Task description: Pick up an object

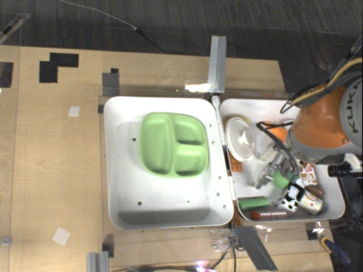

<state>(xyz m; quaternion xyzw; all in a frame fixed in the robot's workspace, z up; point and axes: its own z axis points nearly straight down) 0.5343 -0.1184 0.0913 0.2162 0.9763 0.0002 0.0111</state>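
My gripper [269, 174] hangs low over the middle of the right bin [336, 209], at the end of the orange wrist [320, 126]. Right beside its tip lies a small green object [280, 181]. Below that sits a black and white item [291, 195]. A green cylinder [253, 203] and a red marker [267, 214] lie along the bin's front wall. At the bin's back left stands a white cup [239, 136]. An orange piece [278, 133] shows by the wrist.
The left bin [122, 197] holds a green divided plate [172, 143]. A printed packet [309, 177] and a brown-capped item [313, 200] lie at the right bin's right side, partly under the arm. A metal post [218, 64] stands behind the bins.
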